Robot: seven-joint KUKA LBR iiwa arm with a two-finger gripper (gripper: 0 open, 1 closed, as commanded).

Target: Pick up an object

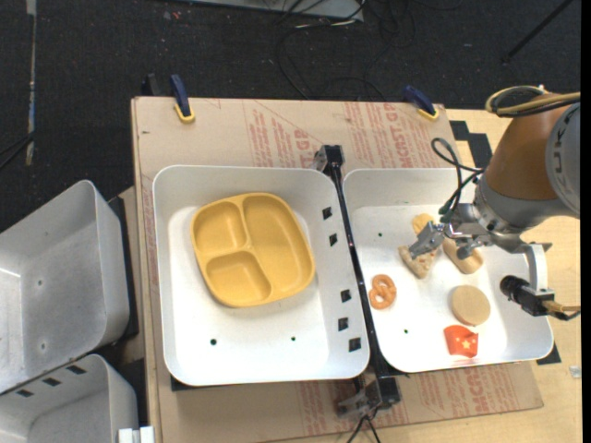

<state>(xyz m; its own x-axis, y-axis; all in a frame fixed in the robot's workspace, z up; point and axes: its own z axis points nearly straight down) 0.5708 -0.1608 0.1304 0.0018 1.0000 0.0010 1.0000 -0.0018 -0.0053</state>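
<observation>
1. Because the red piece (462, 341) lies nearest you, close to the right bin's (388, 201) front rim, you would risk scraping that wall if the end effector went for it at a slant.
2. Just behind it, the round tan disc (470, 305) lies flat; you could expect fingers to slide over so low a thing rather than close on it. The orange pretzel (382, 291) sits to its left, well apart from the arm.
3. Farther back, the end effector (446, 241) is low among a tight group: a lumpy tan piece (420, 260), a brown cork-like piece (467, 259) and a small yellow bit (422, 222). You cannot tell whether its fingers are spread or closed, nor whether anything sits between them. Judging by the crowding, a closing move could nudge one piece aside or pinch two at once.
4. The arm's orange band (528, 169) and wrist hide part of the bin's right side, and a dark fitting (519, 292) there is hard to make out.
5. The left bin (175, 340) holds a yellow divided plate (251, 248), away from the action.
</observation>
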